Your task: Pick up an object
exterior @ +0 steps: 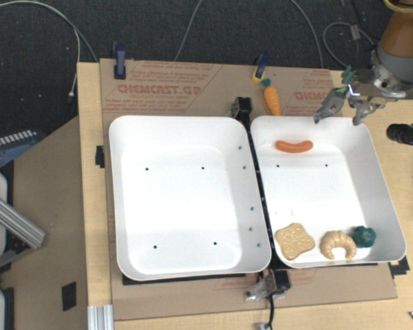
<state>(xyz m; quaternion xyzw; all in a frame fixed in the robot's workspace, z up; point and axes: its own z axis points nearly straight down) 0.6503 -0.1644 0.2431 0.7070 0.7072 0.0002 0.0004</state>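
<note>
White plastic everywhere, and the action sits at the right bin (382, 177). The end effector (343, 110) hangs above that bin's far right corner, fingers spread wide, nothing between them. Nearest candidate is the orange sausage (293, 146), lying inside the bin near its far wall. At the bin's near edge sit a cracker (294, 240), a croissant (339, 245) and a small teal piece (363, 236), croissant and teal piece apparently touching. A toy carrot (272, 100) lies on the surface just beyond the bin. Risk, as I judge it: the sausage is round and slim, so an off-centre close could roll it away, and descending this close to the rim could clip the wall.
</note>
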